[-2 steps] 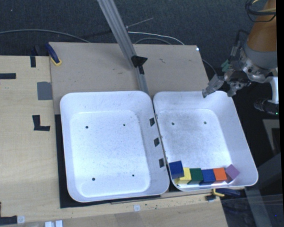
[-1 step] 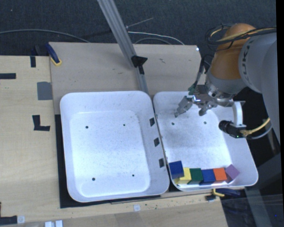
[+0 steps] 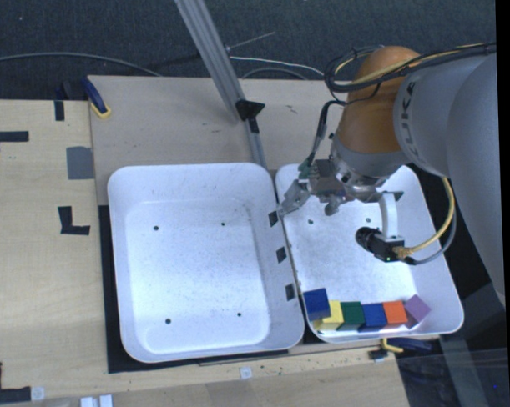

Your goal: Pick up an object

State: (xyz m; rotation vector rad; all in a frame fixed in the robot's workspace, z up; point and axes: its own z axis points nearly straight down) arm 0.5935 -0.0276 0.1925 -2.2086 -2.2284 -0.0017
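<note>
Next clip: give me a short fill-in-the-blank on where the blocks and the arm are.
1. The blocks lie in the ____ bin.
2. They sit along that bin's ____ edge in the picture.
3. The block at the row's right end is ____.
4. The arm hangs over the right bin's ____ end in the picture.

Missing words: right; bottom; purple; top

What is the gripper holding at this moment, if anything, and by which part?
Nothing can be seen held. The gripper hangs over the right bin, far end, while the colored blocks lie in a row at its near edge.
</note>
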